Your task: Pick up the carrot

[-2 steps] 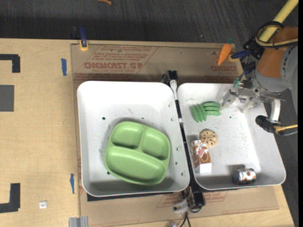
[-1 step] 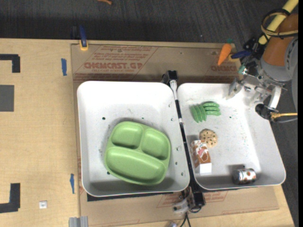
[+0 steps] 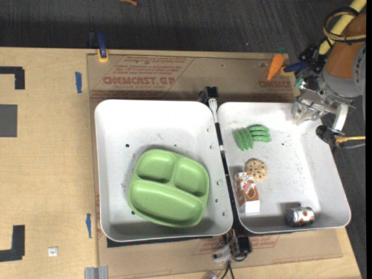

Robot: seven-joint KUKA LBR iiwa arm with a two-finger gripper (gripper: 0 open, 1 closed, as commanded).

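Note:
The carrot (image 3: 275, 66) is small and orange with a green top. It lies on the cardboard behind the right bin (image 3: 317, 173), outside the bin and near its far rim. My gripper (image 3: 302, 113) hangs over the far right corner of that bin, a short way to the right of and in front of the carrot, apart from it. The grey arm with its orange band (image 3: 343, 57) comes in from the upper right.
The right bin holds a green bean bunch (image 3: 253, 136), a cookie (image 3: 255, 168), a snack packet (image 3: 247, 190) and a small can (image 3: 300, 215). A green divided plate (image 3: 168, 186) lies in the left bin (image 3: 116, 156). A blue clamp (image 3: 296, 67) sits beside the carrot.

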